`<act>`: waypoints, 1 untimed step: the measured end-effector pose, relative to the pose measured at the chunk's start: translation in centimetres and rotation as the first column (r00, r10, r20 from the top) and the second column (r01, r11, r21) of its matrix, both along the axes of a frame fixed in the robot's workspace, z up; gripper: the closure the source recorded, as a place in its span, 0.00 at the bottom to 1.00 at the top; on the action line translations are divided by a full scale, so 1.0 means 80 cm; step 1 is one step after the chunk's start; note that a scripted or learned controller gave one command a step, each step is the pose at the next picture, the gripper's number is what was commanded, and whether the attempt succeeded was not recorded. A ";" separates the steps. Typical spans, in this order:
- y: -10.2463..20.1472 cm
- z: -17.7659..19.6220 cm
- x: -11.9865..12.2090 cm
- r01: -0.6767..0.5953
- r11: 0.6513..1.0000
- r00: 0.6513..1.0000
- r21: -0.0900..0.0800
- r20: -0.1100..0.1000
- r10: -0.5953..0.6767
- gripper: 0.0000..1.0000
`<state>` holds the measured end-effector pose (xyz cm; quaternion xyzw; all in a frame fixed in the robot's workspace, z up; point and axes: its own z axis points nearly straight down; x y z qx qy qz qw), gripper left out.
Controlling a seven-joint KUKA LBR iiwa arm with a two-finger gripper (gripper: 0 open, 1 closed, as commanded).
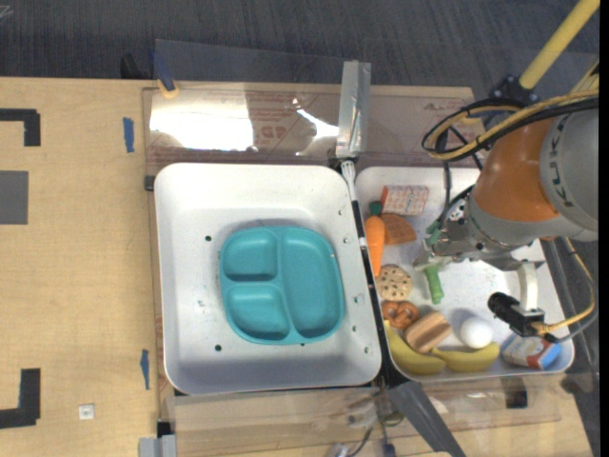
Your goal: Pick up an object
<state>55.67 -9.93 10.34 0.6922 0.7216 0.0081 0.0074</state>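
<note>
Green stick (434,284) lies in the right bin (552,365), centre-right of frame, just under the pincer (436,255) | we cannot tell the pincer's state | carrot (375,244), cookie (394,283), banana (447,358), egg (475,332) nearby | teal tray (283,284) in left bin (181,255)

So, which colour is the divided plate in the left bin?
Teal, seen in the camera view: the divided plate in the left bin.

The grey arm (571,174) (orange band above its wrist) reaches in from the right, gripper (440,251) lowered over the right bin's (481,298) middle.
</note>
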 end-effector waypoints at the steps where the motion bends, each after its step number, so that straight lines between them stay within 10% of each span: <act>1: 0.075 0.106 0.024 -0.090 0.996 0.996 0.000 -0.014 0.090 1.00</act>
